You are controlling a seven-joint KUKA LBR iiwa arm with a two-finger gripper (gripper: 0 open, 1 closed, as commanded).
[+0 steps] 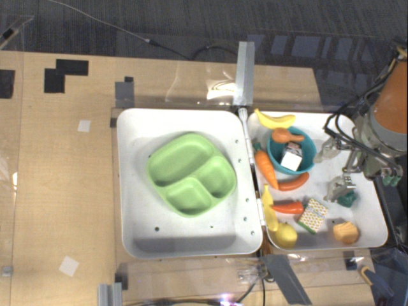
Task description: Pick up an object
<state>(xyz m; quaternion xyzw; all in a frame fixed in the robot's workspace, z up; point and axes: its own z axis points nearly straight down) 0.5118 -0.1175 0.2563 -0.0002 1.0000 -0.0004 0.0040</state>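
Observation:
My gripper [342, 189] hangs over the right side of the right bin [381, 234], coming down from the grey arm with its orange band at the right edge. A small teal object [348, 200] lies directly under and against its tip; whether it is held is unclear. To its left stands a blue bowl [306, 161] with a white block [291, 160] inside.
The right bin also holds a banana [275, 118], a carrot [266, 168], an orange pepper [292, 183], a red pepper [288, 206], a yellow fruit [284, 234], a checkered box [313, 216] and a tan roll [346, 232]. A green divided plate [190, 173] lies in the left bin [137, 234].

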